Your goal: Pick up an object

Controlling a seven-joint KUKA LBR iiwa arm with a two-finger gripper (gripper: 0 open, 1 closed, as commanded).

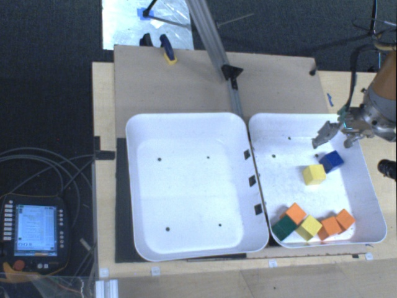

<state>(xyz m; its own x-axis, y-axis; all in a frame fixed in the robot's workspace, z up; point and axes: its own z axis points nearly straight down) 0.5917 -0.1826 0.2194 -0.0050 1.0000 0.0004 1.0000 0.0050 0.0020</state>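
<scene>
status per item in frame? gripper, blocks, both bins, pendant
gripper: open, above the right bin, holding nothing
blue block: loose in the right bin, touching the yellow one
yellow block: loose, below the gripper
block cluster: orange, green, yellow, orange, bunched at the near wall
right bin: holds all the blocks
left bin: white floor with dark dots
pendant: screen lit
</scene>
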